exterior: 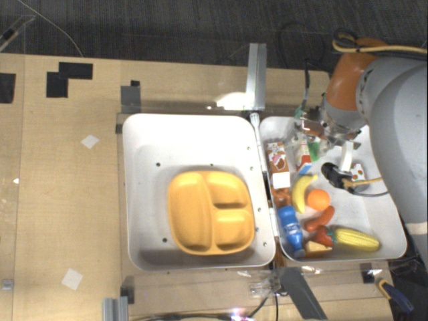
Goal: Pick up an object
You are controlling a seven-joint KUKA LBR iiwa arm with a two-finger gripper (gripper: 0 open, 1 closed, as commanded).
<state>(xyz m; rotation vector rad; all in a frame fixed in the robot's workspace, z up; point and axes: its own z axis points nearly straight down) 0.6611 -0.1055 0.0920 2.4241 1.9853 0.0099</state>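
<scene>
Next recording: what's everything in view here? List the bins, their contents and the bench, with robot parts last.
Bench: 1, tan, under both bins.
Left bin: 1, white, centre.
Right bin: 1, white, beside the left bin.
Tray: 1, yellow, divided, in the left bin.
Box: 1, brown and white, right bin, by its left wall.
Banana: 1, yellow, middle of the right bin.
Orange: 1, orange, touching the banana.
Bottle: 1, blue, right bin, near end.
Corn: 1, yellow, right bin, near end.
Arm: 1, grey with an orange band, from the right.
Gripper: 1, over the right bin's far end.
</scene>
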